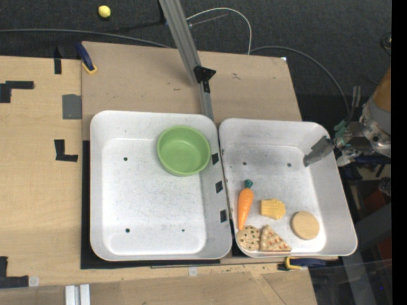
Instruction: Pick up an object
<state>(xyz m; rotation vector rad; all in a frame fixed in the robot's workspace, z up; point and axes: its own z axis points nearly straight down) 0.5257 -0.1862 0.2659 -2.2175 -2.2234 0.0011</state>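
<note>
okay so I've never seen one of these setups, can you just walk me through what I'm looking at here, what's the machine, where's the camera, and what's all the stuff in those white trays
This is one picture from a camera fixed above a workbench, looking down at a slant. The machine is a robot arm reaching in from the right; its claw sits over the upper right edge of the right bin, with nothing visibly held. Two shallow white bins lie side by side. The left bin holds a green bowl. The right one holds toy food near its front: a carrot, a yellow piece, a round tan piece, a cookie and a pizza slice. The arm's job is to pick up an object.
</note>
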